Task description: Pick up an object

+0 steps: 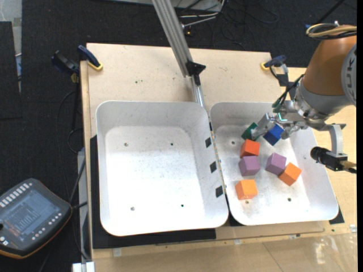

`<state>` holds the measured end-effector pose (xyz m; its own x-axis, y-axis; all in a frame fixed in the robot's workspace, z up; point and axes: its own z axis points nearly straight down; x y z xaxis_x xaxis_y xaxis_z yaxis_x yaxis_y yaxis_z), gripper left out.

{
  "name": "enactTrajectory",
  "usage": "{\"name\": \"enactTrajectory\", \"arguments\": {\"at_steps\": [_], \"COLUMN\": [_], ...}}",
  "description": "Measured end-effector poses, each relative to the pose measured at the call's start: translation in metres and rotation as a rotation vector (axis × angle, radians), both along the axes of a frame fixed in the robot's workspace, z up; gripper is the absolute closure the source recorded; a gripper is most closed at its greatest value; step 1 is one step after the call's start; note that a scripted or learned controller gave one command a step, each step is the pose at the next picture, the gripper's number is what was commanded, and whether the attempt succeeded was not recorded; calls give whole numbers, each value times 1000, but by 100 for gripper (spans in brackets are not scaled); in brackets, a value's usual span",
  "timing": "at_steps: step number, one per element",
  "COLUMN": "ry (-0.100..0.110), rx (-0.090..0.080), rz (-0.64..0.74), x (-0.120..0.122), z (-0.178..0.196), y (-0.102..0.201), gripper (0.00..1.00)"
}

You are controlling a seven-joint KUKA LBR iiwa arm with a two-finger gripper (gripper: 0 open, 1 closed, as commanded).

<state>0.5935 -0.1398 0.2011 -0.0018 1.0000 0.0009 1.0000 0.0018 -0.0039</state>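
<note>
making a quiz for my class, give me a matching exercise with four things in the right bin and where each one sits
Things:
1. blue cube
2. green block
3. left purple cube
4. lowest orange cube

Places:
a. nearest the bin's front edge
b. directly below the upper orange cube
c. just left of the gripper, dark against the white floor
d. right at the gripper's tip, right of the green block

Pairs: 1-d, 2-c, 3-b, 4-a
</note>
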Motion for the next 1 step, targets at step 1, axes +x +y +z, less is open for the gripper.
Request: {"name": "enactTrajectory", "arguments": {"at_steps": [1], "ry": [-3], "rx": [-1], "rz": [-1], "x": [1], "z": [2], "y": [0], "gripper": [0]}}
